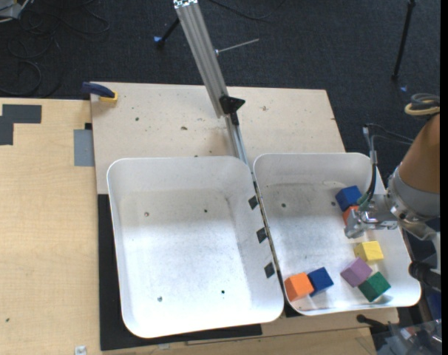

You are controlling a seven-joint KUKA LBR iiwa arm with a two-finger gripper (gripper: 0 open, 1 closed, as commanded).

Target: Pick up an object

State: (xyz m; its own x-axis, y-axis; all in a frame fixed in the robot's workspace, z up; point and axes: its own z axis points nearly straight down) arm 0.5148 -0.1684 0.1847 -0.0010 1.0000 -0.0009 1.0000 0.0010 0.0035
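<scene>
- Camera view, from above at a slant: a table (283, 117) bearing two shallow white bins side by side, the left bin (135, 198) and the right bin (298, 168).
- Arm (423, 168): enters from the right, cut off by the frame edge; only its lower section and wrist are seen.
- Hand (355, 226): low over the right bin's right side, a metallic part hard to resolve. Whether it is released or clenched cannot be told, and nothing can be seen held in it.
- Blue block (348, 196): in the right bin, just above the hand.
- Red-orange piece (349, 213): between the blue block and the hand, mostly hidden by the hand; its shape is unclear.
- Yellow block (371, 251): just below the hand, close to the bin's right wall.
- Purple block (355, 273) and green block (374, 286): next to each other near the bin's lower right corner, seemingly touching.
- Orange block (299, 284) and second blue block (320, 279): side by side at the bin's lower left corner, touching.
- Metal rail (208, 65): slants from the top of the view down to the gap between the bins, with a black bracket partway.
- Blue-and-yellow clamp (100, 91): at the table's upper left corner, partly cut by the edge.
</scene>
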